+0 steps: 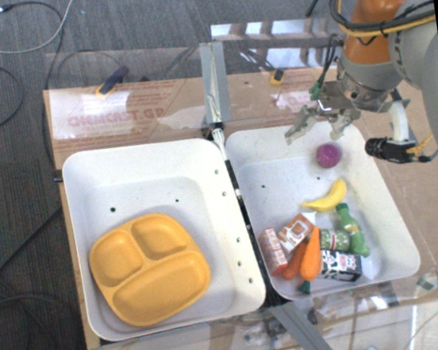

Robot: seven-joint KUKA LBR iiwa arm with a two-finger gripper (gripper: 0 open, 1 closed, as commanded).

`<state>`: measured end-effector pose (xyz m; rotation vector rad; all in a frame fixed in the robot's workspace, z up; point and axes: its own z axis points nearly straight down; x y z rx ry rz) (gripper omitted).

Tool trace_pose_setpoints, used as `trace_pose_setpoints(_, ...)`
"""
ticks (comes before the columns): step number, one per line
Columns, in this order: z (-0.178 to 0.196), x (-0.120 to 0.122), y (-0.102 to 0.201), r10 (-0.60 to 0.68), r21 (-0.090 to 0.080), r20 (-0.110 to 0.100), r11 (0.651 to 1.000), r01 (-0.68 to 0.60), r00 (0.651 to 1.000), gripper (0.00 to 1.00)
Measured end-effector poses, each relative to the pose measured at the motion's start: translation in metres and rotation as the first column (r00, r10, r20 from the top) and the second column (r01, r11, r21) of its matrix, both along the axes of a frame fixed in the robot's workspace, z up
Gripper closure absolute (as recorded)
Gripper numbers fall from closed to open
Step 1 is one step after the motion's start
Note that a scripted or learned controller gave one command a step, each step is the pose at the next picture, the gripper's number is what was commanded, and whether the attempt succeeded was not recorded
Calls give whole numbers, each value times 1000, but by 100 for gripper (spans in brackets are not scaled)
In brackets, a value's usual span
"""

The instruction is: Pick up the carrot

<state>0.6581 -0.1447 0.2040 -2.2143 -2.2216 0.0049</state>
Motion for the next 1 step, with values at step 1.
trace_pose_setpoints(1,10,-12,-55,214,-4,2,977,-214,977,0)
